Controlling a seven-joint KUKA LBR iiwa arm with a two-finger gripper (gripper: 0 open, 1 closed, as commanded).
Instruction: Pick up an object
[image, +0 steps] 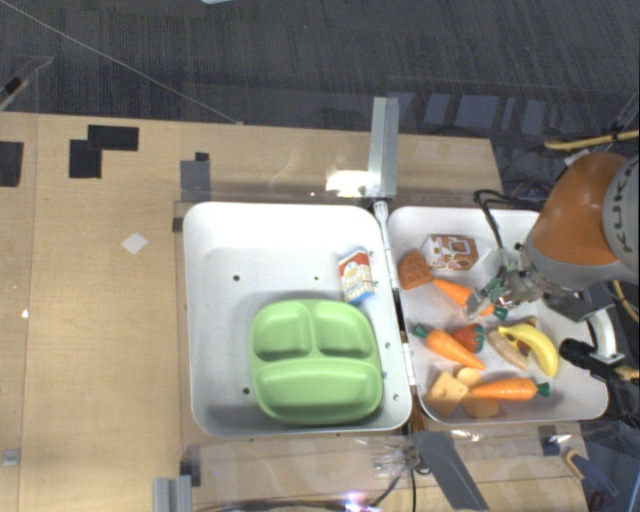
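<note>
Bins: two shallow white bins sit side by side on the wooden bench, the left bin (215, 300) and the right bin (590, 400), meeting at a central divider.
Left bin contents: two items. A green sectioned tray (315, 360), with three compartments, lies in the near half; a small snack packet (356, 276) rests just beyond the tray's far right corner, close to the divider.
Right bin contents: a jumble of toy food, roughly nine pieces.
Carrots: three. One carrot (452, 292) lies mid-bin by the gripper, a second carrot (450, 347) slants below it, and a third carrot (508, 389) lies along the near edge.
Other food: one banana (535, 345) at the right, one brown toast slice (414, 270) near the divider, one printed carton (451, 252) at the far end, one yellow cheese-like block (447, 388) in the near corner, and a small red piece (470, 334) among the carrots.
Arm: the grey arm with its orange band (572, 220) reaches in from the right, wrist angled down over the right bin.
Gripper: the gripper (492, 300) is low among the food, between the first carrot and the banana.
Jaws: too small and cluttered to tell whether they are spread or closed, or gripping anything.
</note>
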